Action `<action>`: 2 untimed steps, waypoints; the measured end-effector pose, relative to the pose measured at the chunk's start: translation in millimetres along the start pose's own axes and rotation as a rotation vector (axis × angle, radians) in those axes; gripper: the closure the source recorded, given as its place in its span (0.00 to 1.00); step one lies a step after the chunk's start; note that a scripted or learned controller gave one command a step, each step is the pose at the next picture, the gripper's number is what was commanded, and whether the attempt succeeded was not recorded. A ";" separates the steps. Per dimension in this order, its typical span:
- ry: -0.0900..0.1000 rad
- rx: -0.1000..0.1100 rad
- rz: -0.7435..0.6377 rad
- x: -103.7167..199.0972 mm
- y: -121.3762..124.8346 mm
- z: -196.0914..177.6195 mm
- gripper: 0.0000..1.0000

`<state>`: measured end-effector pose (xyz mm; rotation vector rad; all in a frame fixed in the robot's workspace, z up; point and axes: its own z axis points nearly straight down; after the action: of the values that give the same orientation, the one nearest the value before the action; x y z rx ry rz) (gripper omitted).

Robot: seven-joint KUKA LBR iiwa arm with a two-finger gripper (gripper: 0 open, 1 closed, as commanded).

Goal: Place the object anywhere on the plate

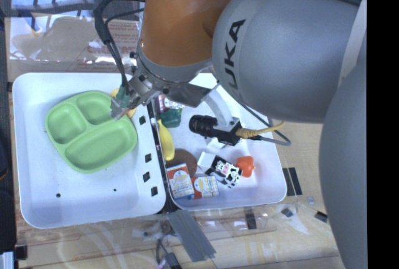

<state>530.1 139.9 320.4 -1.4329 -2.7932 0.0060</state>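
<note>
Orientation of the yellow object (131, 113) is hard for you to read. Only a small part of it shows, just beside the tip of the gripper (120, 106), so its long axis cannot be told. It sits at the right rim of the green plate (93, 146), close to the wall between the two bins. Whether the gripper is open or closed on it, you cannot tell, because the tip is too small and crowded in this view.

You see the plate lying flat in the left bin (75, 199). It is smooth plastic with rounded corners and three compartments, two small ones at the far side and one large one at the near side.

In the right bin (265, 184) you find a yellow banana-shaped toy (166, 140) lying lengthwise along the left wall, with a dark green piece (172, 117) just above it. Near them are a brown round thing (185, 159), two small printed cartons (179, 184) side by side, a black-and-white spotted block (224, 171) and an orange piece (246, 165) just beside that block. Both bins are shallow, white and glossy.
</note>
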 end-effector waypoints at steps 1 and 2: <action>0.000 0.001 -0.006 0.4 0.8 -9.5 1.00; 0.000 -0.002 -0.325 47.7 -7.1 -19.7 1.00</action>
<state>496.6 174.5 340.2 -0.9623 -2.9888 0.0024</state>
